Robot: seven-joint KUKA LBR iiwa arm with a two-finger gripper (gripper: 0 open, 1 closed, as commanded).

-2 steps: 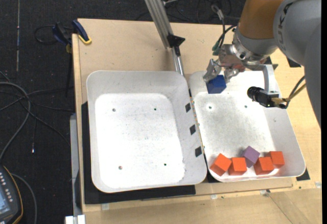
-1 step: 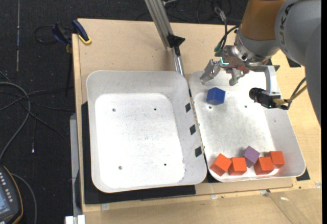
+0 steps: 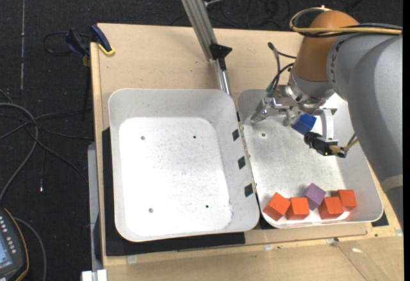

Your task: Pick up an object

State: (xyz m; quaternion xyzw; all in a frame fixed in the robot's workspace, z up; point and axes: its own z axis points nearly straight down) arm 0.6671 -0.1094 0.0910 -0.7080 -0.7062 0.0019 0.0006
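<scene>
Gripper [image 3: 301, 121] over right bin [image 3: 282, 161], clamped on blue block [image 3: 303, 123]; orange blocks [image 3: 300, 207] and purple block [image 3: 314, 194] line near edge.

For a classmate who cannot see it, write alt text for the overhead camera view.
A grey robot arm with an orange band reaches from the right over the right-hand white bin, its gripper above a blue object near the bin's far end. Four orange blocks and one purple block line that bin's near edge.

Tan bench [image 3: 160, 56] under two white bins [image 3: 173, 158], blue-yellow clamp [image 3: 96, 40] at its far-left corner
</scene>
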